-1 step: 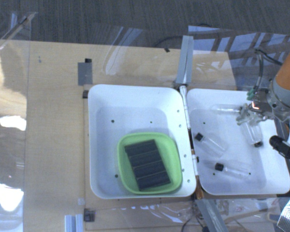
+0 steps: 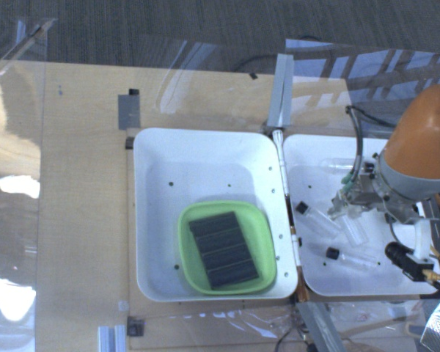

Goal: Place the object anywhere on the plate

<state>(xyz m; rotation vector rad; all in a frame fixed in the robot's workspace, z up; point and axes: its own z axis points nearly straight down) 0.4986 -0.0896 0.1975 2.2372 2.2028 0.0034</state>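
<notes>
The object (image 2: 223, 249) is a dark grey flat slab with ridges across it, a bit like a bar of chocolate. It lies on the plate (image 2: 263, 229), turned at a slant, with its long sides running from upper left to lower right. The plate is light green, square with round corners, and it sits in the lower middle of the left bin (image 2: 158, 196). The slab covers the middle of the plate, and a green rim shows all around it.

The right bin (image 2: 308, 160) is just beside the left one — their edges touch along the middle. In it lie some clear plastic pieces (image 2: 324, 222) that are hard to make out, and two small black bits: one (image 2: 301, 207) near the left wall and one (image 2: 331, 254) lower down.

The arm (image 2: 425, 141) comes in from the right, with its orange band over the right bin. The gripper (image 2: 346, 202) hangs low over the right bin, near the clear pieces. It is small and partly hidden by cables and metal parts, so I cannot tell if its jaws are apart or together, and I cannot see anything held there.

The bins rest on a wooden bench (image 2: 73, 196). A grey bar (image 2: 281, 90) stands behind the place where the two bins meet.
</notes>
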